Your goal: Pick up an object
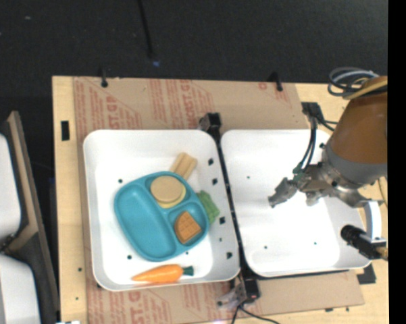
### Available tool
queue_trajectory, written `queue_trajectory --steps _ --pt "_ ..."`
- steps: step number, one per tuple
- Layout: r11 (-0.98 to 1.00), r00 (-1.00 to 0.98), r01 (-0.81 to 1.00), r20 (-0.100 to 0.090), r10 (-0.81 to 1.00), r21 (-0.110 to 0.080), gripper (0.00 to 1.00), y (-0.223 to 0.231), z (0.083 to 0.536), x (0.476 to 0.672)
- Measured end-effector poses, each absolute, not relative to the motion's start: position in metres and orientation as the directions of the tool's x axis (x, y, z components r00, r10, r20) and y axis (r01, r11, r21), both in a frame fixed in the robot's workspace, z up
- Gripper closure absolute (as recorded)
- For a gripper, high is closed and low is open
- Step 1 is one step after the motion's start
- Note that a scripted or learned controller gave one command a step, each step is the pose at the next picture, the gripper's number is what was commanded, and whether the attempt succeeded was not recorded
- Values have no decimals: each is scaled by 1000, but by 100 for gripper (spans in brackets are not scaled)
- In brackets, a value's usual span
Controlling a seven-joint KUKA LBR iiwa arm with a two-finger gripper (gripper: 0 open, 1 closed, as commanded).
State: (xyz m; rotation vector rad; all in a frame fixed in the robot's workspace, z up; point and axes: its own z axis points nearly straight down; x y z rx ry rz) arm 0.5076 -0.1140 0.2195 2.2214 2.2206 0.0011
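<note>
gripper (pixel 282 196) over the right bin (pixel 257 155), jaw state unclear, carrot (pixel 163 273) well apart in left bin (pixel 98 181)

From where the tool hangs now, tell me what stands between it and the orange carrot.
The tool hangs over the right white bin; the orange carrot lies in the left white bin. Between them stand the two bins' adjoining walls. Nothing else visible blocks the way.

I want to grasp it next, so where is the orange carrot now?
The orange carrot lies in the left white bin, along its near wall, just below the blue divided tray.
</note>
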Motion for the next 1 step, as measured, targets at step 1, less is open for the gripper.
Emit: queue_trajectory --steps 1 --pt "-1 1 1000 0 1000 -3 0 -118 177 508"
